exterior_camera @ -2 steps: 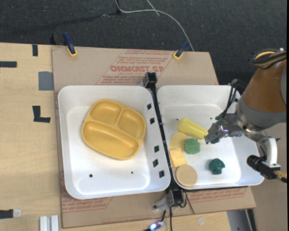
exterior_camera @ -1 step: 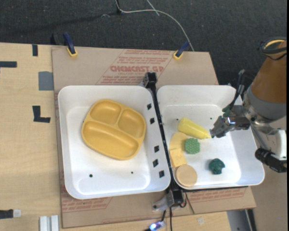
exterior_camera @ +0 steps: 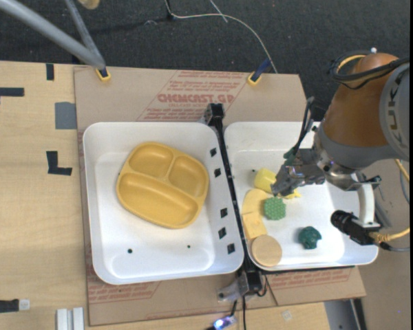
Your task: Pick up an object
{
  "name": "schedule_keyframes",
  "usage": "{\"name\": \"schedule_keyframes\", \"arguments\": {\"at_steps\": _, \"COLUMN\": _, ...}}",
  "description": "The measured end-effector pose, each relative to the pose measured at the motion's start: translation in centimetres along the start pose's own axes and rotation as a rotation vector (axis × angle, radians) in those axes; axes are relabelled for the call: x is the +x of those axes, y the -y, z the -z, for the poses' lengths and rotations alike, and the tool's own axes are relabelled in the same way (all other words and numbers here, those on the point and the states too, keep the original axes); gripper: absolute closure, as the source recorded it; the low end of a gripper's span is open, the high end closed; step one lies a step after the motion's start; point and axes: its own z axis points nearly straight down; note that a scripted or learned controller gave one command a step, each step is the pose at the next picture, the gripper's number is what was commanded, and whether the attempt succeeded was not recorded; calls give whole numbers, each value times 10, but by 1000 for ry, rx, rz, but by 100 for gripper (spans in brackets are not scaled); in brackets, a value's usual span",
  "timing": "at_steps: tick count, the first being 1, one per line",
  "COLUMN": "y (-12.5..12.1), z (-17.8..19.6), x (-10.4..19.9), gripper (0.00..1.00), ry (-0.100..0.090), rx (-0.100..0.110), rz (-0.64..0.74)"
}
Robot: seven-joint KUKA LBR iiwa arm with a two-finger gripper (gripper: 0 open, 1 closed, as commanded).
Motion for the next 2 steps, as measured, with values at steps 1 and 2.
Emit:
{"name": "schedule_keyframes", "arguments": {"at_steps": 1, "y": -4, "z": 1, "x": 57, "gripper": 100, "ry": 0, "rx": 0, "rz": 1}}
{"name": "schedule_keyframes", "arguments": {"at_steps": 2, "y": 5, "z": -16, "x": 108, "gripper": 100, "ry": 1, "rx": 2, "rz": -1}}
